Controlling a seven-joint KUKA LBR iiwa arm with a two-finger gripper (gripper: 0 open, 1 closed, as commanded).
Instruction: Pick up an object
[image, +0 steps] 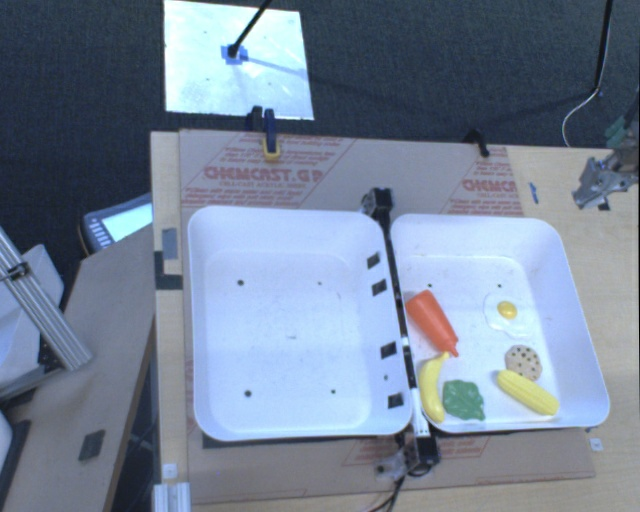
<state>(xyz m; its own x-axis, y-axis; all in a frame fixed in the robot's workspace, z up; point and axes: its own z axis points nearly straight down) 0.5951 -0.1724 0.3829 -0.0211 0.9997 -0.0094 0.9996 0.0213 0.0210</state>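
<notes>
The gripper (603, 183) sits at the upper right edge of the frame, over the bench and outside the bins – whether it is open or closed I cannot tell. All the objects lie well below and to its left, in the lower part of the right bin (570, 262): an orange carrot (432, 319), a banana (431, 388), a green leaf (463, 399), a cookie (522, 361), a corn cob (527, 392) and a fried egg (505, 311) – none touching the gripper.
</notes>
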